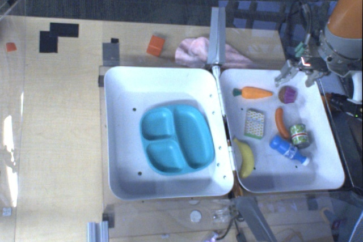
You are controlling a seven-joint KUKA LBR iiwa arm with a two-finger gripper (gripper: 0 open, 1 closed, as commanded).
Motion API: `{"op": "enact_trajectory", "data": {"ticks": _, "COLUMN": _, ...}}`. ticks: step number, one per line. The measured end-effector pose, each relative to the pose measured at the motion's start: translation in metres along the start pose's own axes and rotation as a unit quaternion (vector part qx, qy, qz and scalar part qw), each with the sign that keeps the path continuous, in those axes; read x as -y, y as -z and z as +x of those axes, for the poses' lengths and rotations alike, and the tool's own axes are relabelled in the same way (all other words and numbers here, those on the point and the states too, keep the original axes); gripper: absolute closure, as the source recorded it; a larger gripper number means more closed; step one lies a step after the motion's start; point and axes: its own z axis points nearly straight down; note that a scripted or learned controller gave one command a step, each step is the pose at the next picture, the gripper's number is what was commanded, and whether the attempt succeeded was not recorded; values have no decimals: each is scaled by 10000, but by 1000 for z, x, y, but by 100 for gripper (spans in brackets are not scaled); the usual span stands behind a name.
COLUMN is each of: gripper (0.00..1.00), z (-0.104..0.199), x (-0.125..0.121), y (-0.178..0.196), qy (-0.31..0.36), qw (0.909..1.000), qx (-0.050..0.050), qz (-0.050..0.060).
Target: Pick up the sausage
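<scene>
Presently, the gripper (pixel 299 72) is held with jaws apart above the right bin (pixel 334 170), the sausage (pixel 279 122) lying ungrasped near the can (pixel 299 135).

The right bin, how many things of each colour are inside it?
Orange: 2, carrot and sausage
Purple: 1, small purple thing
Yellow: 1, banana
Blue: 1, bottle
Green-labelled: 1, can
Pale patterned: 1, packet
Total: 7

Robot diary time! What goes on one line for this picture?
task: pick up sausage | gripper: open, above right bin's back edge, holding nothing | sausage: in right bin, beside can, untouched | status: not yet grasped
</scene>
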Motion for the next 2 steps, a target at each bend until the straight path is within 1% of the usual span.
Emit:
{"op": "enact_trajectory", "data": {"ticks": 1, "gripper": 0, "z": -23, "x": 19, "y": -135, "qy": -467, "qw": 9989, "qx": -3, "qz": 15}}
{"op": "enact_trajectory", "data": {"ticks": 2, "gripper": 0, "z": 2, "x": 26, "y": -154, "qy": -278, "qw": 9996, "qx": 11, "qz": -49}}
